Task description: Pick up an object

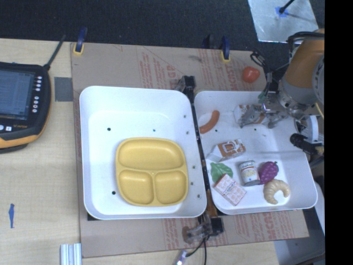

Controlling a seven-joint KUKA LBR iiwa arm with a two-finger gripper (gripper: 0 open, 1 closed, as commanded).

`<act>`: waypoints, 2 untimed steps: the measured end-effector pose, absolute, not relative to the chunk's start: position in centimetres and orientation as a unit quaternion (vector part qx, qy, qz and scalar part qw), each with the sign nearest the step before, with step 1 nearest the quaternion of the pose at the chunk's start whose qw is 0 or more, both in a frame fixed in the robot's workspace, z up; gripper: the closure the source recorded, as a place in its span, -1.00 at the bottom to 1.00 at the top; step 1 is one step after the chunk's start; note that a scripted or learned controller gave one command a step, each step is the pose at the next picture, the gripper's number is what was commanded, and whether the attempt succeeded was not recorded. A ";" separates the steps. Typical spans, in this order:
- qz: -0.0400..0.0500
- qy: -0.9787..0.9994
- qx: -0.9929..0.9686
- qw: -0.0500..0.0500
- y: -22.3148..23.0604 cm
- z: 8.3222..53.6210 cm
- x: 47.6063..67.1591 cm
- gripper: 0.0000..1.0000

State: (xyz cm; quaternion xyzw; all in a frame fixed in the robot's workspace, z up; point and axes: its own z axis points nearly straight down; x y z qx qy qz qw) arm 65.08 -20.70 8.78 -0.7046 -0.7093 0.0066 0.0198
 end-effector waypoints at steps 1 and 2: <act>0.007 -0.710 -0.704 0.019 -20.7 8.8 65.1 -1.00; 0.011 -0.710 -0.704 0.013 -12.7 8.8 65.0 -1.00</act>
